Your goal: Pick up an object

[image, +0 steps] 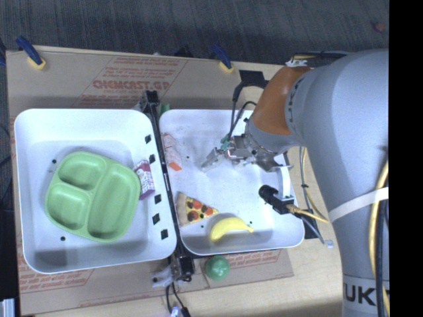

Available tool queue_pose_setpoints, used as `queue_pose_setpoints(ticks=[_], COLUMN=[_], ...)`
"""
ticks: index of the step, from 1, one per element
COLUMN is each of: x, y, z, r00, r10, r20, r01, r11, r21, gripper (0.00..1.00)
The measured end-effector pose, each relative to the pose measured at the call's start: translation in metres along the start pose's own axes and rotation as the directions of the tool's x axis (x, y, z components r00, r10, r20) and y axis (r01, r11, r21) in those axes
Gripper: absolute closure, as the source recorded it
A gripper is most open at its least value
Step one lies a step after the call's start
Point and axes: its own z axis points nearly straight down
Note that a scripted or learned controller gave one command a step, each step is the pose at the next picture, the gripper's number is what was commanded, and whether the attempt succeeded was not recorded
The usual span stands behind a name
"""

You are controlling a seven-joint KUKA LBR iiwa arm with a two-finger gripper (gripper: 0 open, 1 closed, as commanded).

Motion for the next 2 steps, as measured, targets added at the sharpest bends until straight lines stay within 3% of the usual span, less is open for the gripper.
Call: queue_pose_setpoints(ticks=[1, 2], x=[0.019, 0.004], y=[-0.066, -0.116], z=[-0.052, -0.003], r00=[1.000, 1.000], r10=[0.001, 0.000], r20=[0.000, 0.001], r01=[-0.001, 0.000], r11=[1.000, 1.000], r21=[0.001, -0.001], gripper=[0.00, 0.00])
